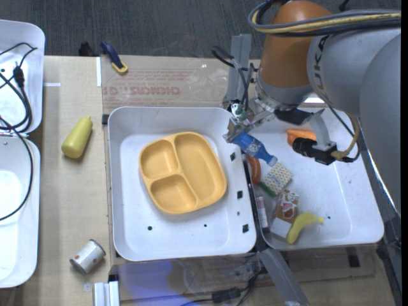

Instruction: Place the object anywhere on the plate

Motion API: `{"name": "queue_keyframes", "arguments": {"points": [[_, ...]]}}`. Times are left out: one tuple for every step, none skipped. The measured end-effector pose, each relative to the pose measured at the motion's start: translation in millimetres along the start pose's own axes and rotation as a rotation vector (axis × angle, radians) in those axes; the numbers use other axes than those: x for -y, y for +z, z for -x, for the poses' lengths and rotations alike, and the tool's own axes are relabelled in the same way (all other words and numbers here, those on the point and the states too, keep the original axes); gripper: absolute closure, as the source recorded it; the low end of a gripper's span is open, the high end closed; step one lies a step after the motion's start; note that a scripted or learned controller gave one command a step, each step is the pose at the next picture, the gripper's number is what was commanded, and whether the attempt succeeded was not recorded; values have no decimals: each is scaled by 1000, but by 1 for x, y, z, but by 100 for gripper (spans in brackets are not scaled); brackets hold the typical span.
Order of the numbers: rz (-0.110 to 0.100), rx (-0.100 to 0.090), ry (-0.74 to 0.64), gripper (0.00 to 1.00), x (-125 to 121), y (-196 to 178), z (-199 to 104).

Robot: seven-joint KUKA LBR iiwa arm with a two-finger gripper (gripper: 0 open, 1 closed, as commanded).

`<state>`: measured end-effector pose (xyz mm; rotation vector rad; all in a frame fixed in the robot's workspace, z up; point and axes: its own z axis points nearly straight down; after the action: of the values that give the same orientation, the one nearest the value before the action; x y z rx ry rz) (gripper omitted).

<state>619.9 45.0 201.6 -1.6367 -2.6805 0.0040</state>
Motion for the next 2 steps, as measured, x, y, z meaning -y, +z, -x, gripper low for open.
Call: {"name": "queue_keyframes", "arguments": {"points": [[-1, 0, -151, 100, 22, 12, -62], [0, 0, -151, 0, 22, 11, -62]]}}
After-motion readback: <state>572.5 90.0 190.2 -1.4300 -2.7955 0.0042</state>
